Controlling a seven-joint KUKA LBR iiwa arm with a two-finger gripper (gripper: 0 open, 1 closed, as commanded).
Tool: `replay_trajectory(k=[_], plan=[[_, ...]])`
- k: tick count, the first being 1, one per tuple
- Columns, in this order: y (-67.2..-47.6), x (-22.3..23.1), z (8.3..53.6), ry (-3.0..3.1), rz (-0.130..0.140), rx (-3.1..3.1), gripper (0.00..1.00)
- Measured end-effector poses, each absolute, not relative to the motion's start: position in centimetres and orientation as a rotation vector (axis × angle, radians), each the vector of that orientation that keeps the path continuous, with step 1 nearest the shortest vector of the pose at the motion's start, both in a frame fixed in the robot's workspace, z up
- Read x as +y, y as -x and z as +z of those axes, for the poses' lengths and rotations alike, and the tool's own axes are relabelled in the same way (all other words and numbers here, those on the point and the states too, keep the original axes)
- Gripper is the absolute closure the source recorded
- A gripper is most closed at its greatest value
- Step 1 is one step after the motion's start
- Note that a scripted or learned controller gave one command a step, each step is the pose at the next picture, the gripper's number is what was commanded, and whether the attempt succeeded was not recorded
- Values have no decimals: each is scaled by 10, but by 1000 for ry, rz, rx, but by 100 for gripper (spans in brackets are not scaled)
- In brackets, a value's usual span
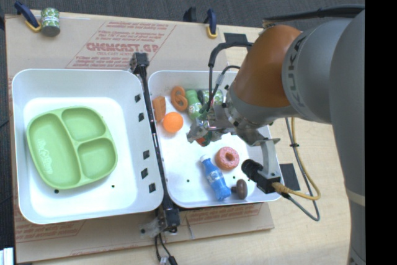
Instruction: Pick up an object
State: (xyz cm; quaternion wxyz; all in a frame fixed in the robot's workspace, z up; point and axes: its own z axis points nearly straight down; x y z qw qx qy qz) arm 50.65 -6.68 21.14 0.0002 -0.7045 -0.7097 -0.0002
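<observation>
Gripper (201,130) sits low in the right bin (186,192), apparently beside an orange ball (173,123).

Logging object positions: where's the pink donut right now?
In the right bin, toward its right wall: the pink donut lies just up-right of the blue bottle.

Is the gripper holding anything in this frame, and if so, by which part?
Cannot be told. The gripper is low in the right bin near the orange ball and a small red thing, but no object shows between its fingers.
</observation>
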Motion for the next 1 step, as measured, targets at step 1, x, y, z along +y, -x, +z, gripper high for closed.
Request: replay_trajectory(k=[1], plan=[[-508,-67,221,2209,-1,-2234,100]])
